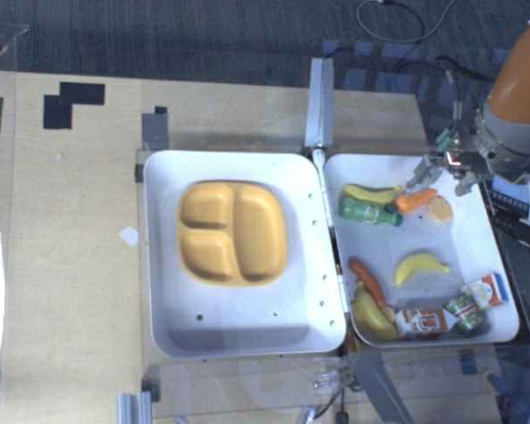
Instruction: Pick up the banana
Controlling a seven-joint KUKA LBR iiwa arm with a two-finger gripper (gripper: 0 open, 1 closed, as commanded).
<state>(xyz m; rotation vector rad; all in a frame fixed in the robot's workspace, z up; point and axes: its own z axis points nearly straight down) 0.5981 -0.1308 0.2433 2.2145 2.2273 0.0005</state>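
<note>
Nearest the lens, along the lower wall of the right bin (505, 325), small food cartons (421, 322) lie packed beside a plump yellow fruit (372, 315) and a red chili (366, 276). Just above them, on bare white floor at the middle of that bin, lies the banana (421, 267), a short yellow crescent with its ends turned down and nothing touching it.

The gripper (443, 180) hangs at the upper right of the frame over the bin's far end. Its fingers (420, 176) look spread apart with nothing between them, close above a carrot (415, 201) and an orange disc (439, 208). A green bottle (369, 210) and a second yellow piece (367, 193) lie to the left of those. The left bin (159, 263) carries a yellow divided plate (232, 232).

Judging by this, the grasp has not begun and the arm is off target. A good approach would travel down the frame until centred over the crescent, turn the wrist so the fingers straddle its narrow width and not its length, then descend straight. The open floor around it leaves room for both fingers. The main risks are closing on the carrot instead or nudging the curved fruit aside.
</note>
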